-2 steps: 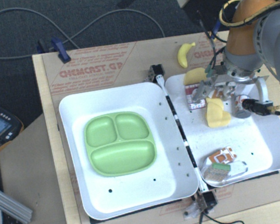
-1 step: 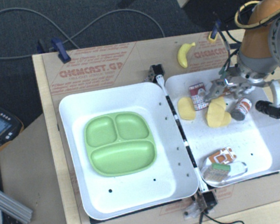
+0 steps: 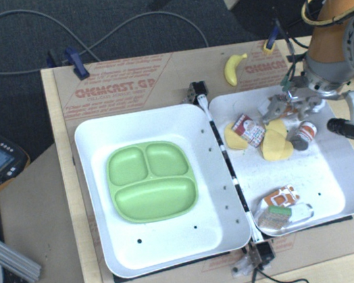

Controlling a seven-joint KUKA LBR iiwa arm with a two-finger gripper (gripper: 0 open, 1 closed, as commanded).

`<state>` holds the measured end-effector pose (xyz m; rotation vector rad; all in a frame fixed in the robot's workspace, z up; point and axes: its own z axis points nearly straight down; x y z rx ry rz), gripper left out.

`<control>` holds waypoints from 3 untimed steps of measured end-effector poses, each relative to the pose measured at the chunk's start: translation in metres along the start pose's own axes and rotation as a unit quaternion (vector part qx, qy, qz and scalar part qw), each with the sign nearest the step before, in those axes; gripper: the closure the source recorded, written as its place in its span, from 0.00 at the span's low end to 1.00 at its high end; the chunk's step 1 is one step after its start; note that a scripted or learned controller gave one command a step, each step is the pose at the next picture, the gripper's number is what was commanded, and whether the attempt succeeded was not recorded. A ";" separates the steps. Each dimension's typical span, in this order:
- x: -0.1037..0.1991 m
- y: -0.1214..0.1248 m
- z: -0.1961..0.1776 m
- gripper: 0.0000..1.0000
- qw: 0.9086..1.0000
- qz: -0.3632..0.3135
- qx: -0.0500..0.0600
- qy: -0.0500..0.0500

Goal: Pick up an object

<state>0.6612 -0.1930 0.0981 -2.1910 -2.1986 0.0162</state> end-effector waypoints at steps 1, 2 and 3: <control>-0.004 -0.015 0.007 0.00 1.000 -0.003 -0.010 0.003; -0.015 -0.060 0.014 0.00 1.000 0.002 -0.017 -0.010; -0.024 -0.088 0.016 0.00 1.000 0.001 -0.017 -0.007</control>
